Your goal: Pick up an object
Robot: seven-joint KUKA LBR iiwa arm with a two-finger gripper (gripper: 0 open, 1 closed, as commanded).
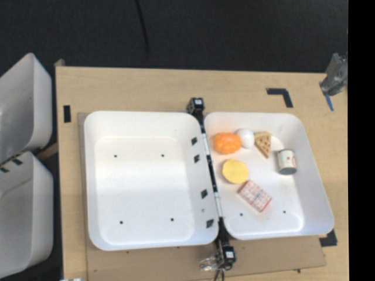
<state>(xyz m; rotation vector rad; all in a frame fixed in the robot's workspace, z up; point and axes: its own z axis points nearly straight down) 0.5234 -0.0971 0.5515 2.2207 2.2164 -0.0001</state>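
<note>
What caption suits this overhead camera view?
Six small items, among them an orange ball and yellow disc, sit in the right bin.

- No text, brand name or number is legible anywhere on the bench or the bins.
- Pink patterned packet (254, 195), right bin: printed surface, too blurred to read.
- Small grey can (286, 161), right bin: a dark spot on its white end, not readable.

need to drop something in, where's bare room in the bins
The left bin floor is bare wall to wall. In the right bin, the near strip below the pink block is free; its upper middle is crowded around the orange ball and yellow disc.
</note>
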